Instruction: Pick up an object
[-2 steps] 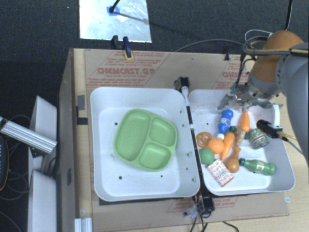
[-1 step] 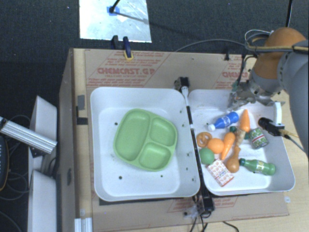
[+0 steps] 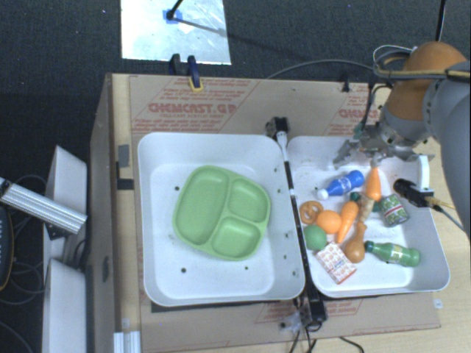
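Red-white box at bin's front edge, w/ toy food; tool open, holding nothing.

A pale green tray sits in a white bin; right of it lie a blue bottle, an orange carrot and a green bottle.

Dark carpet floor (a shiny sheet lies on it) surrounds the cardboard-topped bench
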Action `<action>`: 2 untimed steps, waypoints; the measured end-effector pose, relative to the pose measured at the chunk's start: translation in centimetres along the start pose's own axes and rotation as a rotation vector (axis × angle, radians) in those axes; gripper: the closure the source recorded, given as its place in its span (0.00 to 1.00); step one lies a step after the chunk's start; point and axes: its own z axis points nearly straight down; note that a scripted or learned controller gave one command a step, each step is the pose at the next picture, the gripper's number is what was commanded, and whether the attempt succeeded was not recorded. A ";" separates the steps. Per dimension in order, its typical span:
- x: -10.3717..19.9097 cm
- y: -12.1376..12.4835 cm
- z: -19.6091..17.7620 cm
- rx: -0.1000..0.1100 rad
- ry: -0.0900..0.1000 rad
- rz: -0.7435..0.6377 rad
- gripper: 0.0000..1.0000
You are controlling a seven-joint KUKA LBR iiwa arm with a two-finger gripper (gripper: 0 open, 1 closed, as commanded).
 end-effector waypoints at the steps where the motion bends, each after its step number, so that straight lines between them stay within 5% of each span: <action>1: -1.8 -0.2 1.2 0.004 0.001 0.005 0.00; 2: -1.1 -0.1 1.2 0.004 0.002 0.003 0.00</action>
